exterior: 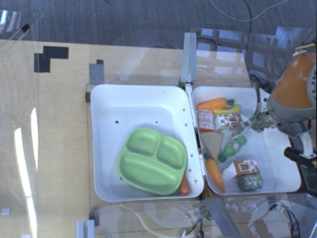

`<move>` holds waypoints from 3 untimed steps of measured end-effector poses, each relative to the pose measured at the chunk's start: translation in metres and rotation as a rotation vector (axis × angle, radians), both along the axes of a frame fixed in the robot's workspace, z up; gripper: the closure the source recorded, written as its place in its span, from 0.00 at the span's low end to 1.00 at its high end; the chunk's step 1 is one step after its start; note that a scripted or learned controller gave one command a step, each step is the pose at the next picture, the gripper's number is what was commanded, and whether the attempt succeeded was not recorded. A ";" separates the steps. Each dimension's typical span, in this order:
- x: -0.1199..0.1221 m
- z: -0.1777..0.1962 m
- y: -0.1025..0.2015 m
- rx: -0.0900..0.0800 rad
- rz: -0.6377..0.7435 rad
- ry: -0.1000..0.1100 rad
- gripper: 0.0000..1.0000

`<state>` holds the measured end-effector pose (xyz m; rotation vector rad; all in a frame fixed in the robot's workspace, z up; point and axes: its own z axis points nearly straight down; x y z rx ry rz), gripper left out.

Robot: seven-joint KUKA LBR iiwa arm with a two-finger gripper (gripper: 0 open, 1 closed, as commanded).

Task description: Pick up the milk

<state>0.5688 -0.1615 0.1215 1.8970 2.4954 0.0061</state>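
Seen from above, the bench (59,148) of pale wood-grain laminate carries two shallow white plastic bins with rounded corners, set side by side so the arm can reach either.

The left bin (106,133) holds a matte, lime-green divided plastic plate (152,160) with three moulded wells. It lies flat toward the bin's near right corner. A small orange carrot tip (184,186) pokes out from under the plate's near right edge.

The right bin (282,175) is crowded. Along its far edge lie an orange toy carrot with a green top (214,104) and a short yellow piece (232,110). Just nearer, toward the far left corner, sit a red-and-white printed packet (205,120) and, touching it, a small white box-shaped carton (229,122) lying on its side, which I take to be the milk. A glossy green bottle (232,148) lies slanted mid-bin, and a second orange carrot (214,175) rests along the left wall. An orange-and-white carton (246,167) and a dull green can (250,182) sit at the near edge.

The gripper (251,124) hangs low, just right of the white carton, under the arm's orange-banded wrist. That position suggests an approach to that carton. Whether the gripper is spread or closed cannot be told here, and nothing is visibly held.
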 end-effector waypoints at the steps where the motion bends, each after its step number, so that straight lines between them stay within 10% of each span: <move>1: 0.059 -0.027 0.051 -0.004 0.016 -0.002 0.00; 2: 0.059 -0.015 0.044 -0.020 0.013 -0.008 1.00; 3: 0.059 -0.015 0.044 -0.019 0.013 -0.008 0.00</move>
